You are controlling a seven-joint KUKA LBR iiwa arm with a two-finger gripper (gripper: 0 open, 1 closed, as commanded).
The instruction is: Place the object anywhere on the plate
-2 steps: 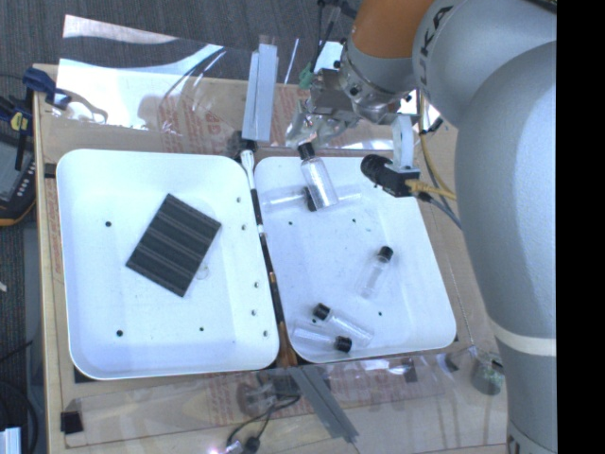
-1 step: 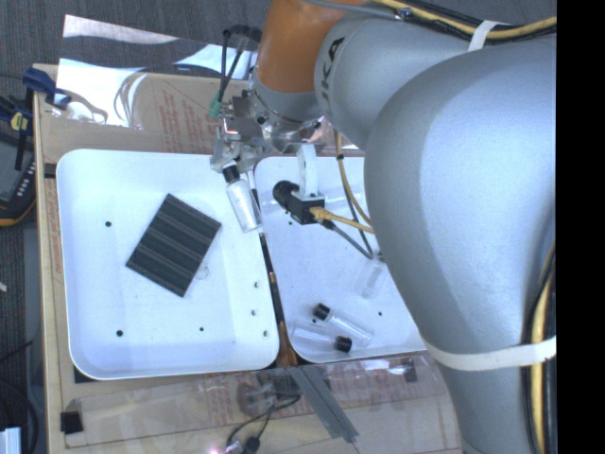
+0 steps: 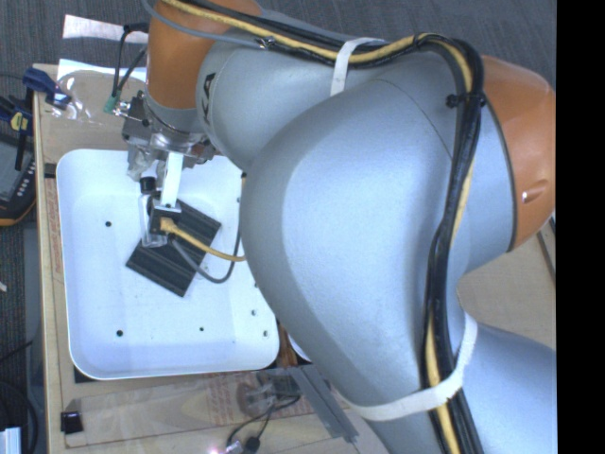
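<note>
White bin (image 3: 95,339) on a wooden bench (image 3: 142,414), dark ribbed rectangular object (image 3: 175,253) lying flat mid-bin with long axis diagonal, gripper (image 3: 156,225) directly over its upper edge, apparently touching; grip state unclear, can't tell; plate hidden by arm (image 3: 378,216).

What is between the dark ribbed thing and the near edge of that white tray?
In the camera view, only bare white bin floor with a few small dark dots lies between the black ribbed pad and the near rim.
</note>
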